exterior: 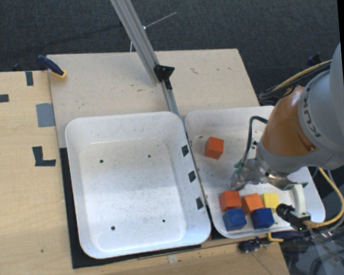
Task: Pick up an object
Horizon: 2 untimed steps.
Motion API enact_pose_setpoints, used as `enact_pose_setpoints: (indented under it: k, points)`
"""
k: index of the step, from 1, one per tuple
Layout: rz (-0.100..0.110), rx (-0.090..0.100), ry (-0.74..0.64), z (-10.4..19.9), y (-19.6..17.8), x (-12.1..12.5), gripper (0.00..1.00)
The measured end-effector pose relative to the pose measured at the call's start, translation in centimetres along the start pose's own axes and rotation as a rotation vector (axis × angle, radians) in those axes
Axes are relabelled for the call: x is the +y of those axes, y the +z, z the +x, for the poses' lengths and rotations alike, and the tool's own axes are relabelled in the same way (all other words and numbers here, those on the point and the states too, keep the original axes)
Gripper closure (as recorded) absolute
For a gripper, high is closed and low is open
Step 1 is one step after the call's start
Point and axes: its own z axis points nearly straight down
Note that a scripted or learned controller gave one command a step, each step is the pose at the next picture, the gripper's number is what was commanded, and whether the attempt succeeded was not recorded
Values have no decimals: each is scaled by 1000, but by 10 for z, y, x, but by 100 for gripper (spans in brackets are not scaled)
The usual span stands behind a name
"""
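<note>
Wooden bench [125,84] carries two white bins: left bin [79,172], right bin [198,125] with six cubes — lone orange cube [214,147] sitting square, corner cluster [248,208] of two orange, two blue, one yellow; gripper [242,178] above cluster, jaw state undeterminable.

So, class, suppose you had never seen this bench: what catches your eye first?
Probably the cluster of coloured blocks at the near end of the right-hand bin, in orange, blue and yellow. One orange cube sits apart, further back in that bin. The arm's orange band looms over the bin from the right.
</note>
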Motion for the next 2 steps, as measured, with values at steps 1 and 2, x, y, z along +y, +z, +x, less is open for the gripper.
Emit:
enact_pose_setpoints:
  k: [1, 2]
  points:
    - [-9, -3, 0, 3, -62, 1, 100]
    - [-8, -2, 0, 8, -105, 3, 100]
